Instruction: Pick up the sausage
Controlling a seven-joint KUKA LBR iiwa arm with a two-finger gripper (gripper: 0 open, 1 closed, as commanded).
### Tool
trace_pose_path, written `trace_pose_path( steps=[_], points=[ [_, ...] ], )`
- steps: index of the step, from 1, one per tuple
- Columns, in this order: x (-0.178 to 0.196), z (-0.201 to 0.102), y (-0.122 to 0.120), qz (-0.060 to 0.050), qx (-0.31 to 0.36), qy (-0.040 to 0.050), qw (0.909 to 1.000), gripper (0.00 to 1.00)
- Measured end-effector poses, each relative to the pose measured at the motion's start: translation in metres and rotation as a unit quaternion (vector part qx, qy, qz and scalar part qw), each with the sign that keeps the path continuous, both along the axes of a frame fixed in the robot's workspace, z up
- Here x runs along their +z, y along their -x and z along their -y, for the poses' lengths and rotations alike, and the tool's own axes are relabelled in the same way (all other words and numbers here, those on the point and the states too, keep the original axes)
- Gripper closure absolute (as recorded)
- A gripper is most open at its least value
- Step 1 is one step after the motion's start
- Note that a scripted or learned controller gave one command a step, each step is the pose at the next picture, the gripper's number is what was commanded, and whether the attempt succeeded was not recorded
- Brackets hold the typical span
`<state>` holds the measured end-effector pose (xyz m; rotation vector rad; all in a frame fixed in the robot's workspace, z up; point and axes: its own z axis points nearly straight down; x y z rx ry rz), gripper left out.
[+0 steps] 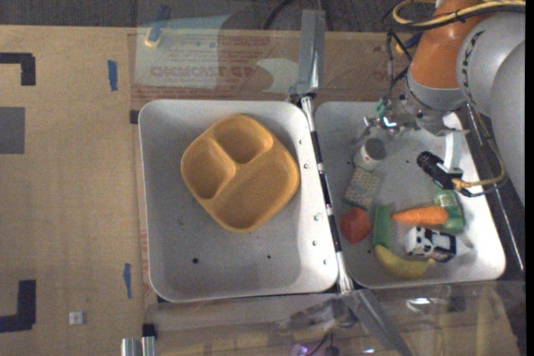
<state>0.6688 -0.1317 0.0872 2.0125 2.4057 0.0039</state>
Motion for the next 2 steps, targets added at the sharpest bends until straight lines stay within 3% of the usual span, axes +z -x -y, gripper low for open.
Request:
trace_pose_path(
  steps=[1,2],
  points=[
    [0.004,0.021,0.023,-0.003,-0.195,-0.0013,0.9809,0.0],
    [0.037,0.026,0.013,-0.001,-0.162,-0.0005,0.9867,0.0]
  ],
)
